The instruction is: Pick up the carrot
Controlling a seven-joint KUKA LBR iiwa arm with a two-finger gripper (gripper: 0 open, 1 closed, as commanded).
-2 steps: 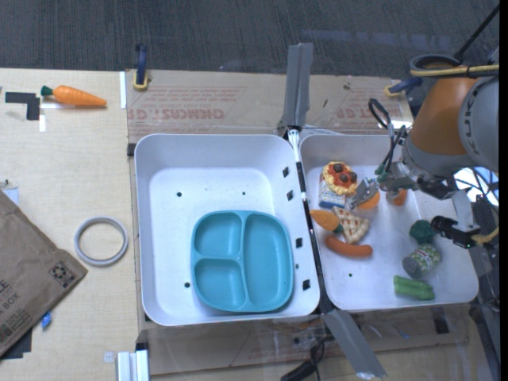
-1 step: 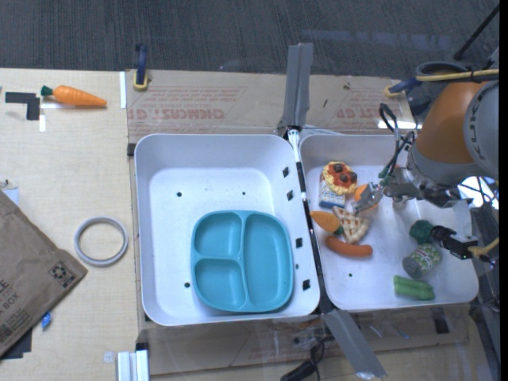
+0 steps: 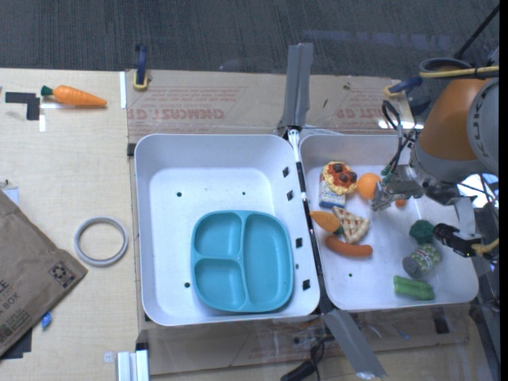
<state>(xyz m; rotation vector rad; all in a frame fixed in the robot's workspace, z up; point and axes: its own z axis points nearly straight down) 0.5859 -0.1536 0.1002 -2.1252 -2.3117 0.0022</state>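
An orange carrot (image 3: 324,220) lies in the right bin (image 3: 456,296) near its left wall, its right end tucked against a pizza slice (image 3: 353,225). A second carrot with a green top (image 3: 74,96) lies outside the bins on the bench at the far left. My gripper (image 3: 382,198) hangs low over the right bin's upper middle, right of an orange fruit (image 3: 367,186) and about 75 px right of the bin carrot. Nothing can be seen held in it.
The right bin also holds a fruit-topped cake (image 3: 339,181), a red sausage (image 3: 349,249), a dark green vegetable (image 3: 421,230), a can (image 3: 421,261) and a green pickle (image 3: 413,288). A teal divided plate (image 3: 242,260) sits in the left bin. A tape ring (image 3: 101,240) lies on the bench.
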